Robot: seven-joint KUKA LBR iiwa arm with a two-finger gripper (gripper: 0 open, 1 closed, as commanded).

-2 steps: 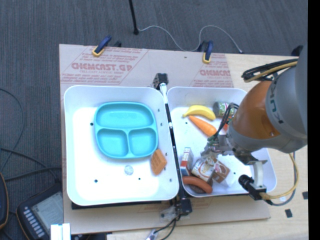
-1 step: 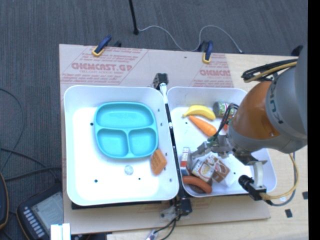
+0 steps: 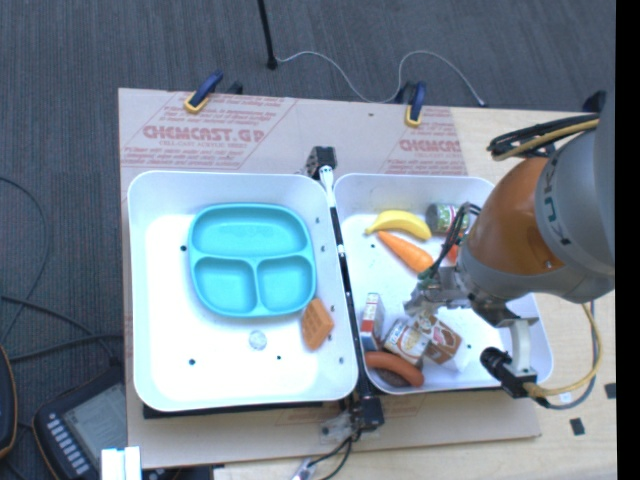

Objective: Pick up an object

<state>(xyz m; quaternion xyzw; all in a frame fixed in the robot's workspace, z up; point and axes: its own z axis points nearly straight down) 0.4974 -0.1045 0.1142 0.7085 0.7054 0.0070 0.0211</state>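
Note:
The right bin [image 3: 500,183] holds a yellow banana [image 3: 398,224], an orange carrot [image 3: 405,251], a dark can [image 3: 447,216], a small red and white carton [image 3: 372,316], a labelled tin [image 3: 406,339], a brown packet [image 3: 446,344] and a sausage [image 3: 393,368]. My gripper [image 3: 428,300] hangs low over the middle of this bin, just above the labelled tin and right of the carton. The grey arm with its orange band [image 3: 510,233] covers the bin's right half.
In the left bin [image 3: 140,268] lies a blue three-compartment tray [image 3: 250,260], with a brown toast-like piece [image 3: 317,324] and a small clear object [image 3: 258,340] near the front. A black and white tool [image 3: 324,163] rests on the divider between the bins.

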